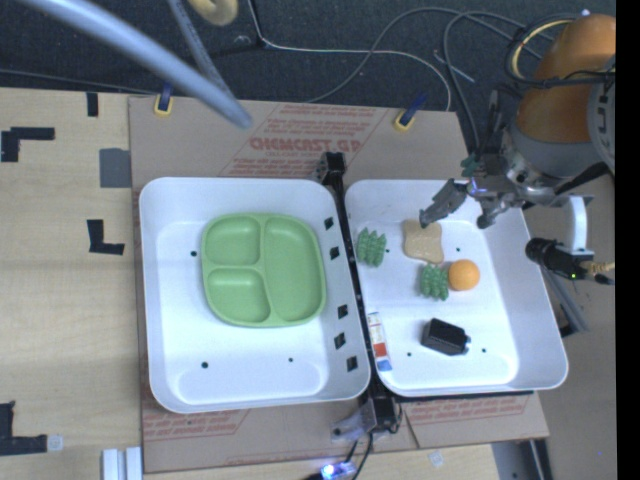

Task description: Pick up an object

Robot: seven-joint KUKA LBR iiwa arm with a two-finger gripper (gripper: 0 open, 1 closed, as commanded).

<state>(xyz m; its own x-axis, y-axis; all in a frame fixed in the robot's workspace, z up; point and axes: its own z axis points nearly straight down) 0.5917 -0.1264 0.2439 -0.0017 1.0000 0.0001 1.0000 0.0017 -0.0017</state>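
Note:
The right bin (520,358) holds a tan bread-like piece (423,242), an orange ball (463,275), two green spiky pieces (371,247) (433,283) and a black block (444,337). My gripper (464,210) hangs over the bin's far side, just right of and above the tan piece. Its two dark fingers (439,208) are spread apart and nothing sits between them. The grey arm with its orange band (570,53) reaches in from the upper right.
The left bin (160,268) holds a green divided plate (264,269). A black divider (345,268) runs between the bins. Cables (400,48) trail across the dark bench behind. A grey pole (130,38) crosses the upper left.

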